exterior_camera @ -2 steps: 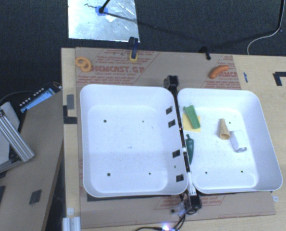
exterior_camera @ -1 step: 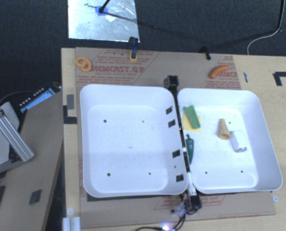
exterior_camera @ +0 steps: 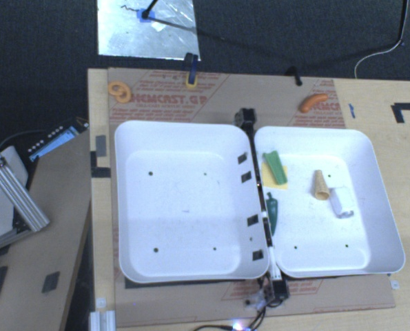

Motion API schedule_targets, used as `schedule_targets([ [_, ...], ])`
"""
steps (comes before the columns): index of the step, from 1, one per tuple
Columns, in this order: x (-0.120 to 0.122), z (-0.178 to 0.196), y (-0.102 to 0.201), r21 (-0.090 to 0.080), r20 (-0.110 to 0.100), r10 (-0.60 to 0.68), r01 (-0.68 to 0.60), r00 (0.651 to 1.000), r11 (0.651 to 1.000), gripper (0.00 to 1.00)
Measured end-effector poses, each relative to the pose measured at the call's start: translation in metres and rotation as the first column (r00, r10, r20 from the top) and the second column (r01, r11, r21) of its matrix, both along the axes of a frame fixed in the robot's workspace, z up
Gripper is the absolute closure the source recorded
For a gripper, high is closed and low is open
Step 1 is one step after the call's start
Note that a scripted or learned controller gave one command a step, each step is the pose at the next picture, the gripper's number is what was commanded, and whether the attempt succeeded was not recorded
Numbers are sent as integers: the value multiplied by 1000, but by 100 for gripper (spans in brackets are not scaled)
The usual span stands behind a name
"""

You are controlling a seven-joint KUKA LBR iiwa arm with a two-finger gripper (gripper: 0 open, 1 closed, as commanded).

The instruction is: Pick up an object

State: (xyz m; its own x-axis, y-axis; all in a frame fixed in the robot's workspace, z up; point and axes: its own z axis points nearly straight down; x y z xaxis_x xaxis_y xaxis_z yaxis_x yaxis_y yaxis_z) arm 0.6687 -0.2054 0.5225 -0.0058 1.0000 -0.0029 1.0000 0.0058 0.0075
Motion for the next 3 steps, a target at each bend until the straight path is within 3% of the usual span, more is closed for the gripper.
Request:
schedule_targets([
  [1, 0, 14, 0, 0, -3, -1, 1, 1000, 1000, 100],
  [2, -1, -36, -2, 1, -9, -6, 6, 1000, 1000, 100],
  [3, 0, 16, 0, 0, 1, -1, 1, 1000, 1000, 100],
])
